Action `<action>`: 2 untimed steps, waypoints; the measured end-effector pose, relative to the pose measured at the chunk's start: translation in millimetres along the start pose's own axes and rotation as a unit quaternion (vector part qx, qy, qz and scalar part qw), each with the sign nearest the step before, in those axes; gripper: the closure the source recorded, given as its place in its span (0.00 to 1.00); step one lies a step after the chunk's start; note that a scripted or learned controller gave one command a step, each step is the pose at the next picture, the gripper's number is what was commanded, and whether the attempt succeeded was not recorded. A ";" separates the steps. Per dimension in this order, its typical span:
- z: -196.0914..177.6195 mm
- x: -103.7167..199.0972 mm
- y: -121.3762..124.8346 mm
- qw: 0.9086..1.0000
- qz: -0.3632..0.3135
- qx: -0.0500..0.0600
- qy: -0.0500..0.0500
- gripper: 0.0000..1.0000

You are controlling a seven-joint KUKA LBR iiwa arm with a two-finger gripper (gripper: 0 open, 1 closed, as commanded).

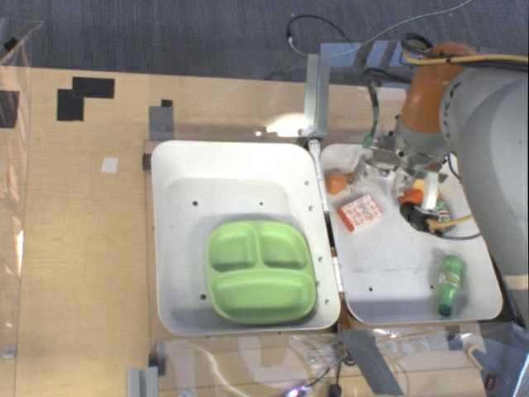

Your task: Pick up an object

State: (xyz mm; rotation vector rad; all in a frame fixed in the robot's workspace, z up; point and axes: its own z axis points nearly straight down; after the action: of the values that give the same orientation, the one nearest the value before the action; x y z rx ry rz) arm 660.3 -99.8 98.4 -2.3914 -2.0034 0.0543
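In the right bin (397, 279), my gripper (403, 170) hangs over the far part, below the orange wrist band. A small orange rounded object (335, 182) lies to its left near the dividing wall. A pink and white patterned packet (359, 212) lies in front of that. An orange, yellow and black item (420, 198) lies just below the gripper, partly hidden by it. A green bottle (449, 283) lies near the front right corner. Nothing visible is lifted off the bin floor.
The left bin (178, 180) holds a green divided plate (261, 271) in its front half. A black cable (450, 230) loops across the right bin's right side. The big grey arm body covers the right edge of that bin.
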 end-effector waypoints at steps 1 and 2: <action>11.2 -5.9 -36.4 1.000 -0.010 -0.024 0.007 0.00; 11.1 5.4 -51.9 0.999 -0.034 -0.026 0.006 0.00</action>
State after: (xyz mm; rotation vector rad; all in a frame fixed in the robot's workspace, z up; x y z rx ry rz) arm 609.7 -85.4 89.2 -2.3459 -2.1033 -0.0124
